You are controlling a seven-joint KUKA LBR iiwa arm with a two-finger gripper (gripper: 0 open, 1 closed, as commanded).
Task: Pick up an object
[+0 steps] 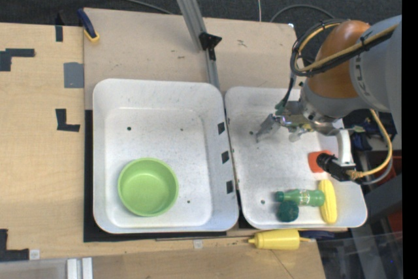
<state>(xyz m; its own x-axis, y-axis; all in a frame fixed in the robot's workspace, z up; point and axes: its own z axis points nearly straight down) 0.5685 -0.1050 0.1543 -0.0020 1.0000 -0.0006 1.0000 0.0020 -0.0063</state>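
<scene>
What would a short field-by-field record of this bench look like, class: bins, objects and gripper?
left bin: holds a green bowl near its front left
right bin: holds a green bottle lying on its side, a yellow object beside it, an orange object partly hidden by the arm
bench front edge: yellow bottle lying outside the bins
gripper: over the right bin's rear half, nothing seen between its fingers

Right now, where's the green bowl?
Green bowl sits in the left bin, in its front-left corner, far from the gripper over the right bin.
</scene>
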